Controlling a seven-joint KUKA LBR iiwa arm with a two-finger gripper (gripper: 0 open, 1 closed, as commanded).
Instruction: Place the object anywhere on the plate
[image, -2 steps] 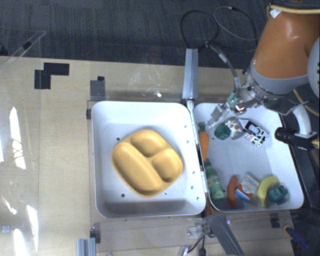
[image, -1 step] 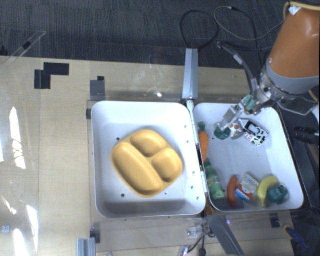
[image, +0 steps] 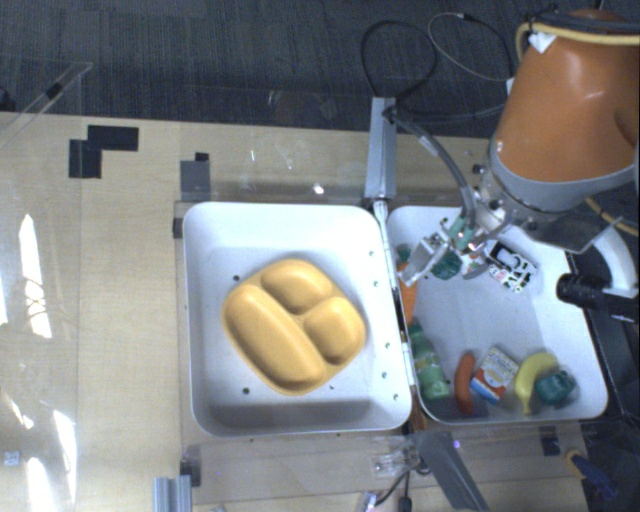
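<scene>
The pincer (image: 447, 255) hangs over the upper left of the right bin (image: 560, 330); whether it grips anything cannot be told. The plate (image: 293, 323), yellow with three compartments, lies in the left bin (image: 205, 300), to the pincer's left across the divider. Candidate objects, including a banana (image: 532, 376), lie along the right bin's lower edge.

Two white bins side by side on a pale wooden bench (image: 100, 330) — left bin (image: 200, 300), right bin (image: 560, 330). Black tape marks (image: 98, 148) at far left. Black cables (image: 420, 50) loop over dark carpet (image: 200, 40) beyond the bench.
</scene>
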